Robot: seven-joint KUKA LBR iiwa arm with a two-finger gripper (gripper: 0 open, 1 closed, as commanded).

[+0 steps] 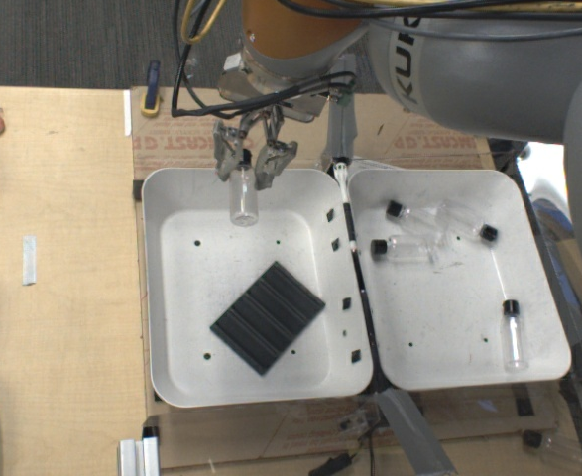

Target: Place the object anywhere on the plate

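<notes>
The pincer (256, 167) hangs over the far edge of the left bin (172, 365), fingers pointing down, and it is clenched on a clear vial (243, 198). The top of the vial sits between the two fingers; the rest hangs below them, approx. upright, w/ its long axis nearly vertical in the camera view. So the task's thing is in the pincer, above the far part of the left bin and, I judge, not touching the bin floor.

The black ribbed plate (269, 317) lies flat in the same bin, nearer to the camera than the pincer and a bit to the right in the view. It is turned like a diamond, corners toward the bin walls. Between vial and plate there is bare white floor, so they are near but apart.

This is the relation for the next move: the plate lies toward the camera from the pincer, so the arm (489, 48) should carry the vial that way and lower it over the plate's middle before it releases. Risk, in my judgement: a round vial let go upright can fall over and roll off the ribs.

In the right bin (558, 355) lie more clear vials w/ black caps (512, 333), well apart from the pincer. The wooden surface (62, 206) is at the left.
</notes>
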